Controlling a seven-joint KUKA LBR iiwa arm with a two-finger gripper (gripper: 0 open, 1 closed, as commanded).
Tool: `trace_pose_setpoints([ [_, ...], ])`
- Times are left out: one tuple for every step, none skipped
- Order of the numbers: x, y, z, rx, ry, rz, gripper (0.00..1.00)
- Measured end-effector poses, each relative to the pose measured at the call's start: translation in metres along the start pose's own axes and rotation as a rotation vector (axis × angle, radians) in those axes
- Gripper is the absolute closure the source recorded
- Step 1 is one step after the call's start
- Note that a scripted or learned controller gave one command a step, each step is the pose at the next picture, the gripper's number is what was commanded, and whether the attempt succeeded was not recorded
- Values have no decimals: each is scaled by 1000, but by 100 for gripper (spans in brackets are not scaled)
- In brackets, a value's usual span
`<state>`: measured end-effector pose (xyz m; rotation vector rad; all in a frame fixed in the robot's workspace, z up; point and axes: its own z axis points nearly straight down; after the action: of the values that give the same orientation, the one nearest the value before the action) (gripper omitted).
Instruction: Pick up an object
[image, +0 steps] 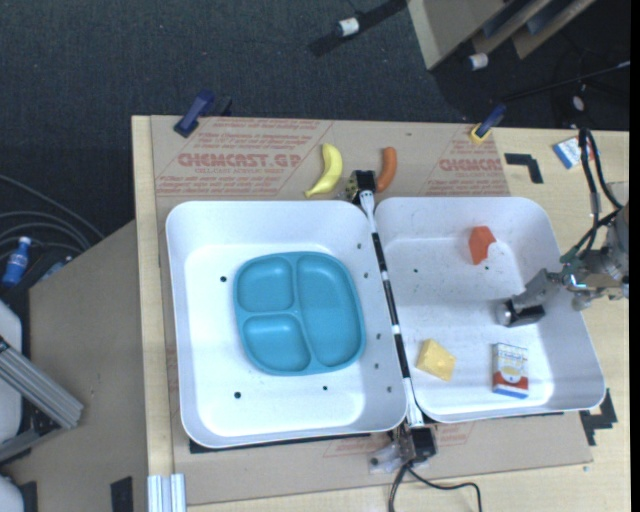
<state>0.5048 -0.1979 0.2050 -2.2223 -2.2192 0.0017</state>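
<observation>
Three candidate objects lie in the right bin (560, 395): an orange block (482, 244), a yellow wedge (436, 360) and a small carton (511, 370). Hovering low between block and carton, the claw (522, 311) grips nothing I can see; its opening I cannot tell. Judged step: approach. Next it must centre over one object and descend.

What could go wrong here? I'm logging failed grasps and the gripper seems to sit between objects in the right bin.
The gripper sits low at the right bin's right side, between the orange block and the small carton, so it may close on nothing. The carton lies flat near the bin's sloped wall, so fingers could skid off or push it. The yellow wedge has slanted faces that may slip.
</observation>
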Motion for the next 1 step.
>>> trace_pose_setpoints([
  [-21, 30, 111, -1, 6, -3, 0],
])
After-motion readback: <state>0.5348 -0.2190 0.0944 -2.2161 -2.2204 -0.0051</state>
